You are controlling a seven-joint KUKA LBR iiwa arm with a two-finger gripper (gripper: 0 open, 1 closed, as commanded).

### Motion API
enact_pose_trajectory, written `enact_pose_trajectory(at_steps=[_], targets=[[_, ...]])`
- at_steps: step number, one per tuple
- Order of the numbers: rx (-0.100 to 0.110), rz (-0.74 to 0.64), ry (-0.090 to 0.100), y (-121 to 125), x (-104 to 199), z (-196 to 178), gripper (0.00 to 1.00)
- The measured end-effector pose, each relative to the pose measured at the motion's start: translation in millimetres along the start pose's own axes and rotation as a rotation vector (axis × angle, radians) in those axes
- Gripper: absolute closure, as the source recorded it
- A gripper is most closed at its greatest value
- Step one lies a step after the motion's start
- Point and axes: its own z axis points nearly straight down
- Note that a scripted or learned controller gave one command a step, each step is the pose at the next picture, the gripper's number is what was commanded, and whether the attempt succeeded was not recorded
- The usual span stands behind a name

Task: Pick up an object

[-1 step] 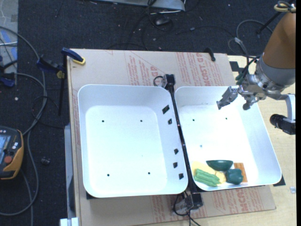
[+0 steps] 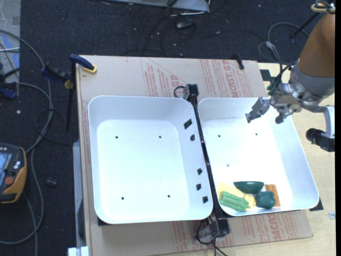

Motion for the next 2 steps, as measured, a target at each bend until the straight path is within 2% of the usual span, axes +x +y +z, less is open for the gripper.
enact_pose_trajectory(at_steps=[1, 2], targets=[[0.004, 0.001, 0.001, -7, -3, 45, 0.00], [0.004, 0.000, 0.001, -4, -4, 88, 0.00]])
